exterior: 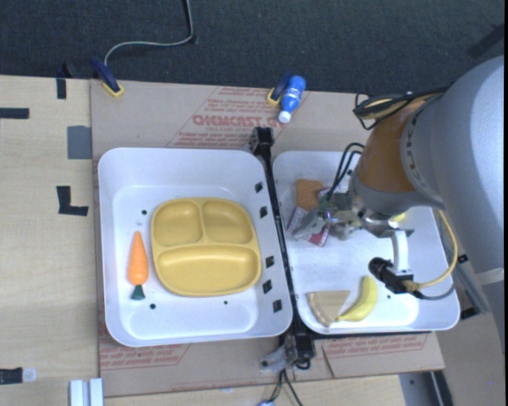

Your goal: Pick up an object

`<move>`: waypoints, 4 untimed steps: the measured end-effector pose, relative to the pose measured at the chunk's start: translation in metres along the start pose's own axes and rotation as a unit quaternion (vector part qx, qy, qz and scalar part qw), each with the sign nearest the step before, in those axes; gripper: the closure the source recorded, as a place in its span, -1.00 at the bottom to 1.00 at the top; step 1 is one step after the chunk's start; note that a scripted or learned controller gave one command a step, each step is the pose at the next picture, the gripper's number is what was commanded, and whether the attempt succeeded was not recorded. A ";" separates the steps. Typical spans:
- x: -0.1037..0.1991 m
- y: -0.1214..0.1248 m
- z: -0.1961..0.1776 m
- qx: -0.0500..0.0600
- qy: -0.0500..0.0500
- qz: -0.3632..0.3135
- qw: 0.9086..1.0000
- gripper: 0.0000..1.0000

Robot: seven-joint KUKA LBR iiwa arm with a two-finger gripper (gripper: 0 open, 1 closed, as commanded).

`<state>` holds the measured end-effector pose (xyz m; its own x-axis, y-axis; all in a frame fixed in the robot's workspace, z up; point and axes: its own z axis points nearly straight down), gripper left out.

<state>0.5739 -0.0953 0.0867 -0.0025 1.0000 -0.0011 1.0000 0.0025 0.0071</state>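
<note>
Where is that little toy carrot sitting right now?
The carrot lies in the left bin, along its left side, just beside the yellow divided plate and apart from the arm.

Both white bins [118, 227] look like smooth, slightly glossy plastic. Yellow divided plate [206, 247] is matt moulded plastic. Orange carrot [137, 260] and banana [361, 301] look like smooth toy plastic with a soft sheen. Bench sheet [212, 121] is printed matt cardboard. Arm [457, 142] has a smooth grey painted shell with a glossy orange band [385, 155]. Backdrop [322, 24] is dark rough cloth.
</note>
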 end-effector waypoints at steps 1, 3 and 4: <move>-0.001 -0.001 -0.009 0.001 -0.001 0.000 1.000 1.00; -0.024 0.069 0.001 0.001 -0.001 0.000 1.000 -1.00; -0.024 0.068 -0.009 0.002 -0.002 0.000 1.000 1.00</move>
<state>0.6422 -0.1193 0.0960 -0.0030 1.0000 -0.0052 1.0000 0.0030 0.0036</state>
